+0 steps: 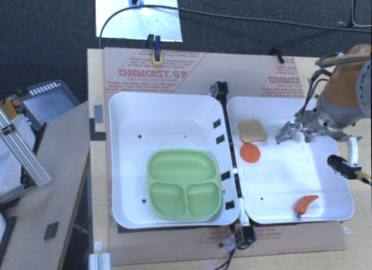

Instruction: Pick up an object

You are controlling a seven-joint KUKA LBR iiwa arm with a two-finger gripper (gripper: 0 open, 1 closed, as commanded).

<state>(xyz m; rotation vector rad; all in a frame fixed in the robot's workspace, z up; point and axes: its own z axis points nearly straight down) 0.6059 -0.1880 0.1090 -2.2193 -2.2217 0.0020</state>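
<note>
In the right bin lie a tan bread-slice toy, a round orange-red disc just below it, and an orange carrot-like toy near the front right corner. My gripper hangs over the bin's upper right part, its fingers spread open with nothing between them. It sits to the right of the bread slice, apart from it.
The left bin holds a green three-compartment plate. A black divider with clips runs between the bins. A yellow clamp sits on the cardboard behind. A grey side table stands at the left.
</note>
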